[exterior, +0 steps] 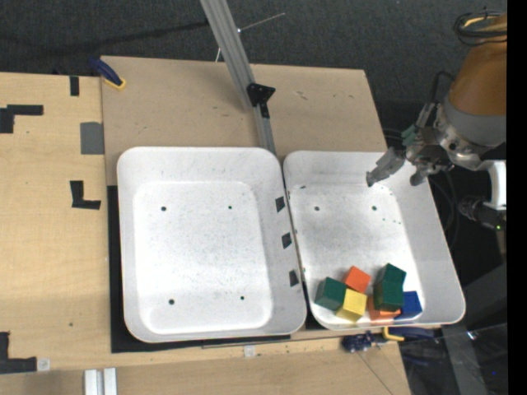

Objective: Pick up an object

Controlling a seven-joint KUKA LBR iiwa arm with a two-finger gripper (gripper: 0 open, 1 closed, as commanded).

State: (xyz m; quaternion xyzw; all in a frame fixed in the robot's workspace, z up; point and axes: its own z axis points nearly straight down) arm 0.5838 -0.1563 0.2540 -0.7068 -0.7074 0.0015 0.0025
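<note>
Speckled white right bin (428, 245): painted cube blocks (368, 293) clustered near corner; metal jaws (401, 169) apart above far edge, nothing between.

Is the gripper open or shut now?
Open: the gripper hangs over the right bin with its two jaws spread apart, nothing between them.

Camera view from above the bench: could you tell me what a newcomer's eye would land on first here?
Most likely the heap of coloured blocks, green, orange, yellow and blue, crowded into the near corner of the right bin. Next, the arm's tool open above that bin's far right edge, well away from the blocks. The left bin lies beside it.
</note>
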